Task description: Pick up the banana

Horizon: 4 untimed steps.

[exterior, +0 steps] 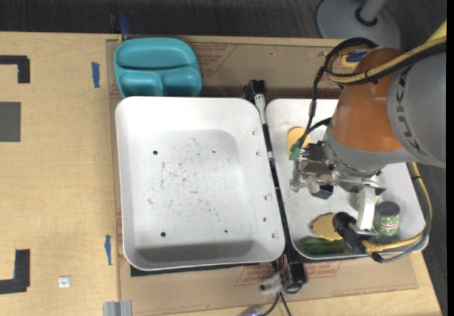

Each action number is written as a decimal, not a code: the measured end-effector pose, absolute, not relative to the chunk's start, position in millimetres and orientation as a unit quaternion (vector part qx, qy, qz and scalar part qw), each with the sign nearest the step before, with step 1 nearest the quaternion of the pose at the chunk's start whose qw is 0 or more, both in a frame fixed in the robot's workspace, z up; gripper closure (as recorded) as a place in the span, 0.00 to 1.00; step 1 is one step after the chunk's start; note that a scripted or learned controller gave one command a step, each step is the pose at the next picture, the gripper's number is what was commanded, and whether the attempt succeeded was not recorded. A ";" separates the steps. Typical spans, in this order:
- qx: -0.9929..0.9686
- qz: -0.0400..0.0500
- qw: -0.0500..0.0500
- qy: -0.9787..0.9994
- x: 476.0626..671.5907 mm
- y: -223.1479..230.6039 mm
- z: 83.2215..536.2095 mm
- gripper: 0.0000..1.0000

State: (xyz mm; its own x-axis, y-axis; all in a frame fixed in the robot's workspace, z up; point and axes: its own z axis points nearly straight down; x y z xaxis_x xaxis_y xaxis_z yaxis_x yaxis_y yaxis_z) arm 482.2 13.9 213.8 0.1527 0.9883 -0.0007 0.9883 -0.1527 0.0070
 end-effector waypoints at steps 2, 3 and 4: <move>0.681 -0.001 -0.002 0.732 478.7 57.8 184.2 1.00; 0.664 -0.001 -0.001 0.747 478.6 100.5 143.3 1.00; 0.651 0.001 -0.001 0.759 479.5 154.8 86.2 1.00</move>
